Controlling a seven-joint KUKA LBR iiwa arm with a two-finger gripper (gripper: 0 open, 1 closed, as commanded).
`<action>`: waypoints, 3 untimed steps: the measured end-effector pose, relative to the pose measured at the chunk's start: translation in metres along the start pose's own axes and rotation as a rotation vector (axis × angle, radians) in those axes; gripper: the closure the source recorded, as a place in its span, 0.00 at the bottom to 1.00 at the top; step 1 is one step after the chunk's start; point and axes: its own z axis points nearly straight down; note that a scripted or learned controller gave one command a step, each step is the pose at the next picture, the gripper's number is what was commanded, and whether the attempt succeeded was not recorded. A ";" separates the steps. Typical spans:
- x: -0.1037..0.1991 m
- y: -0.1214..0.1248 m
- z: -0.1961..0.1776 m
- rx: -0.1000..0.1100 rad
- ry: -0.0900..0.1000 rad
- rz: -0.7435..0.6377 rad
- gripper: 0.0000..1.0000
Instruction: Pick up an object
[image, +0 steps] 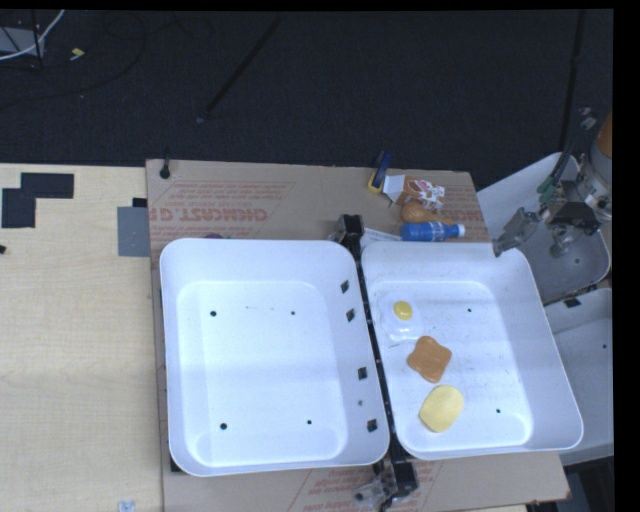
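Three small objects lie in the right bin (545, 340): a little yellow piece (402, 311) towards the back, a brown toast-like slice (429, 358) in the middle, and a pale yellow oval (441, 408) near the front. The arm's gripper (556, 214) hangs at the right edge of the camera view, just outside the right bin's back right corner and well away from all three objects. Nothing is seen in it.
The left bin (180, 330) stands beside the right one, with a black hinge strip (362, 340) between them. Behind the right bin lie a blue bottle (432, 231), a brown item (415, 211), a red-and-white packet (425, 190) and a blue-yellow piece (380, 172).
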 end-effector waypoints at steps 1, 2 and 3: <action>0.000 0.000 -0.010 0.000 0.000 -0.002 1.00; 0.062 0.010 -0.013 0.001 0.003 -0.005 1.00; 0.071 0.026 -0.161 -0.017 -0.003 -0.002 1.00</action>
